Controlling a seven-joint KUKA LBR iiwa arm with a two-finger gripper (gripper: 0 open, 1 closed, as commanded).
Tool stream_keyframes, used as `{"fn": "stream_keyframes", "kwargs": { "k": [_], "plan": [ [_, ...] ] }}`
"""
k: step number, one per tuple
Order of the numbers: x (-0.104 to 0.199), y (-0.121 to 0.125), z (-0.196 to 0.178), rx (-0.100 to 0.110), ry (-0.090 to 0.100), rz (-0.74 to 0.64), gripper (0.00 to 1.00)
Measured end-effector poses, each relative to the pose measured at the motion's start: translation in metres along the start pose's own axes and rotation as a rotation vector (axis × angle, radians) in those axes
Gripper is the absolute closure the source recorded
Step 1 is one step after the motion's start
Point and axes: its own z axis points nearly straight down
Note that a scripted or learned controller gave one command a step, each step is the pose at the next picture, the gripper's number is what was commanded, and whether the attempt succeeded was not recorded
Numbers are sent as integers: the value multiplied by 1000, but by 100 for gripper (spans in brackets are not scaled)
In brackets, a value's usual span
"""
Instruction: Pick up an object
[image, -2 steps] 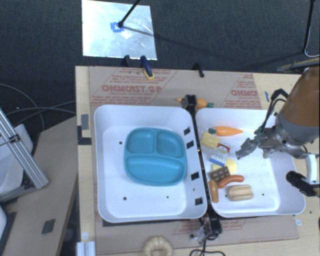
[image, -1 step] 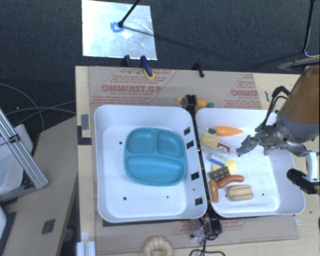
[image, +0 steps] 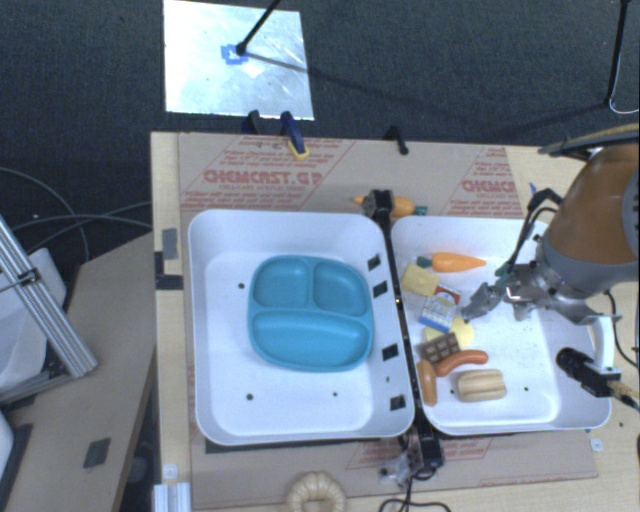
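While the jaws (image: 481, 301), state unclear, hover, the yellow block (image: 462, 332) lies just below.

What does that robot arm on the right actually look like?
A thick rounded grey arm with a broad orange band above the wrist. It narrows to a small grey metal hand with two fingers. Thin black cables loop beside it.

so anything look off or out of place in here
One thing: an orange toy lies outside both bins, on the bench just behind the divider. The other toy foods cluster in the right bin, and the blue plate sits flat in the left.
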Motion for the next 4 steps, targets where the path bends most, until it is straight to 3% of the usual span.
{"fn": "stream_keyframes", "kwargs": {
  "k": [2,3,4],
  "plan": [
    [0,14,75,-8,2,1,0],
    [0,16,64,-13,0,1,100],
    [-10,14,16,-4,-1,2,100]
  ]
}}
